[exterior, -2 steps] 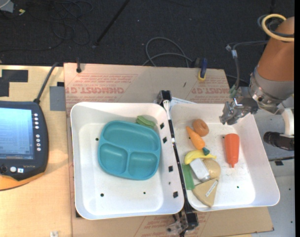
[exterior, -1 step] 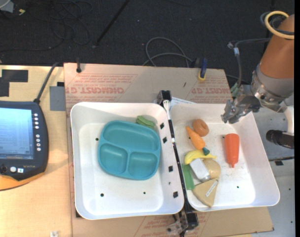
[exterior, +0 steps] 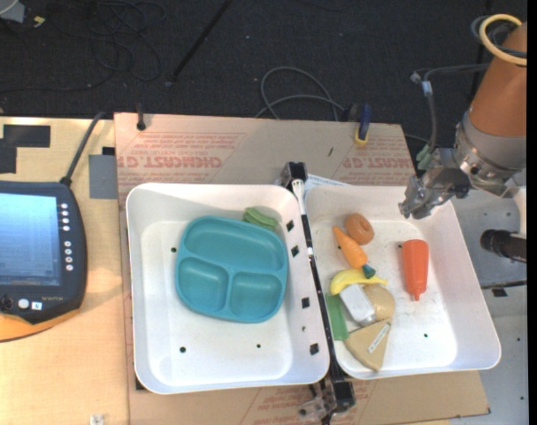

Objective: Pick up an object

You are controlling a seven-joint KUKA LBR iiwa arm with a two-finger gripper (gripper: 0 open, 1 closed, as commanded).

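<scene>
Six toy foods (exterior: 365, 282) beside gripper (exterior: 420, 199)

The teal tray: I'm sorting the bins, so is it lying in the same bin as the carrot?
No, the teal tray lies in the left bin, while the carrot lies in the right bin.

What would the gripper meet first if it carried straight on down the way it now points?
Probably the bare white floor at the right bin's upper right corner. The gripper hangs above the rim there; the long orange carrot-like toy lies just beyond. Depth is unclear.
</scene>
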